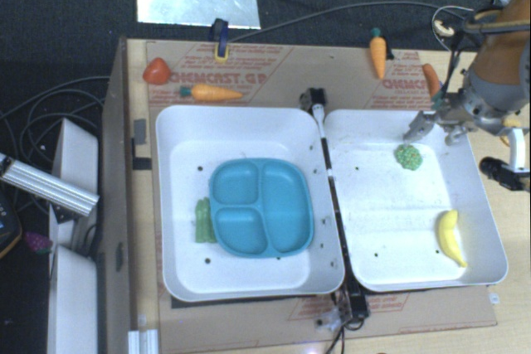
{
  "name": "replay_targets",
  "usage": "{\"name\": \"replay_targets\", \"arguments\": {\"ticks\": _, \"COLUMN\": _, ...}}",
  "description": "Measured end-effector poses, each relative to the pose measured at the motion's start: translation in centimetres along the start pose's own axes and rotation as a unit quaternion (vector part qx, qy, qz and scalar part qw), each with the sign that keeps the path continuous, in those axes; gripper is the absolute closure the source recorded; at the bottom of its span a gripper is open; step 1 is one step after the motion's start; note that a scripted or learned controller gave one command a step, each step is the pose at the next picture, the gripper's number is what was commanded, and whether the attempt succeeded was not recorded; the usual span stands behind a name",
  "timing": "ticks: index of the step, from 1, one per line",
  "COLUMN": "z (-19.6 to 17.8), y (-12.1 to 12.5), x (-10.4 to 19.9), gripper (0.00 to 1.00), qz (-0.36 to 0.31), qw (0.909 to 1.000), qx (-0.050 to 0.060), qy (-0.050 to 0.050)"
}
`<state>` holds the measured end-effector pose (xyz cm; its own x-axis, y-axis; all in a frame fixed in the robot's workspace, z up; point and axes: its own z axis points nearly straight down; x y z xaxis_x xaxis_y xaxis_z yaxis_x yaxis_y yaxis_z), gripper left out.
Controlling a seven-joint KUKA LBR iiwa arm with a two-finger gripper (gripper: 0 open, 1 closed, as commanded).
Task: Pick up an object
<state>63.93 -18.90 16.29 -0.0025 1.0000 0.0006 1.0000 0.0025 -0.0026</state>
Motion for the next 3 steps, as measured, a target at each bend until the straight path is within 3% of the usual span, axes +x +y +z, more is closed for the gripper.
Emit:
{"name": "replay_targets", "arguments": {"ticks": 1, "z": 5.3, "y": 1.4, "x": 1.0, "gripper": 0.00, "qz": -0.001, "qw": 1.0000, "qx": -0.002, "qy": 0.000}}
{"name": "replay_targets", "arguments": {"ticks": 2, "z": 7.8, "y": 3.0, "x": -0.1, "gripper": 0.00, "qz": -0.001, "qw": 1.0000, "qx": -0.003, "qy": -0.001}}
{"name": "replay_targets", "arguments": {"ticks": 3, "z": 3.8, "y": 3.1, "x": 3.6, "gripper": 0.00, "qz": -0.002, "qw": 1.0000, "qx": -0.004, "qy": 0.000}}
